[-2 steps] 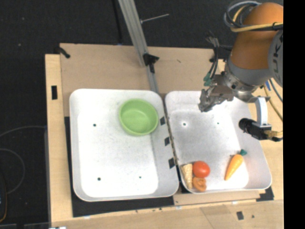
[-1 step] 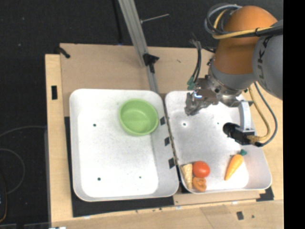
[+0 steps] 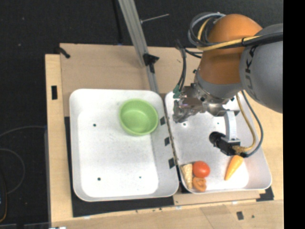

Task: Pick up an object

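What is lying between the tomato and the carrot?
Nothing. In the camera view, only the bare white floor of the bin separates the tomato from the carrot.

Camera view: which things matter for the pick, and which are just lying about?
Likely for the pick: gripper, above the right bin; red tomato, orange carrot and tan piece toward that bin's near edge.
Lying about, by my guess: green bowl in the left bin; metal pole behind the bins.

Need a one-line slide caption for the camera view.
Gripper over the right bin, which holds a tomato and an orange cone; a green bowl sits in the left bin.
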